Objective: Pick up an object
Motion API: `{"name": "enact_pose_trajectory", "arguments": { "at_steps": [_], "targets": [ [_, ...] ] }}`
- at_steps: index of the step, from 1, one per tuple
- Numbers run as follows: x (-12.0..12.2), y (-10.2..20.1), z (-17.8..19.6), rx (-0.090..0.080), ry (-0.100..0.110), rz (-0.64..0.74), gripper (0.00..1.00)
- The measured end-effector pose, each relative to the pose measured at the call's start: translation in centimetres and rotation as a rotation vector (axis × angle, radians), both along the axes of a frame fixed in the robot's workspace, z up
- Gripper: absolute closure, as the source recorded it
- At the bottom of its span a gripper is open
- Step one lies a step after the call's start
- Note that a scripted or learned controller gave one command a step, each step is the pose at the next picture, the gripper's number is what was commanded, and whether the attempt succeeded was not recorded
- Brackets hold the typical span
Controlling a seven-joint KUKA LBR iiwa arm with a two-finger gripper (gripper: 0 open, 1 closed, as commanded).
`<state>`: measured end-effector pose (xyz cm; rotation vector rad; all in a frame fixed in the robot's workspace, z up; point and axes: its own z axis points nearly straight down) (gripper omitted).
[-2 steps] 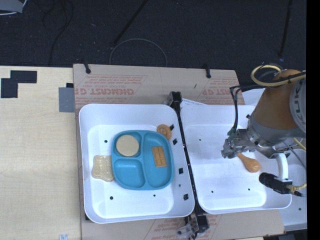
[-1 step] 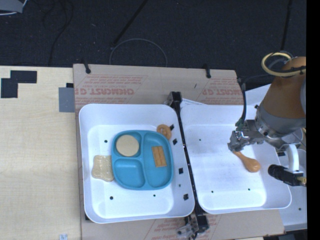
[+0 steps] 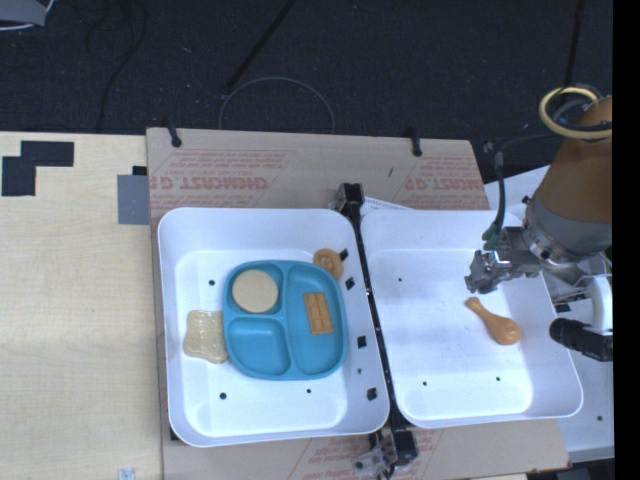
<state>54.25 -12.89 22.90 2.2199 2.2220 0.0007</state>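
Observation:
An orange-tan drumstick-shaped toy lies on the floor of the right bin, toward its right side. My gripper hangs just above and to the left of that toy's thin end, over the right bin, with nothing visibly between its fingers. In the left bin sits a blue divided plate; it holds a round tan cookie and a small orange cracker. A pale bread-like piece rests against the plate's left edge. A small brown pretzel-like piece lies by the plate's top right corner.
A black divider with clips runs between the two bins. The arm's grey body and orange band fill the right side above the bin. Cardboard lies under the bins, with a wooden bench top to the left.

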Motion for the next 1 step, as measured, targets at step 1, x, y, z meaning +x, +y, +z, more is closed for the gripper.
{"name": "enact_pose_trajectory", "arguments": {
  "at_steps": [1],
  "targets": [
    [2.23, 5.40, 0.24, 0.002, 0.002, 0.004, 1.00]
  ]
}}
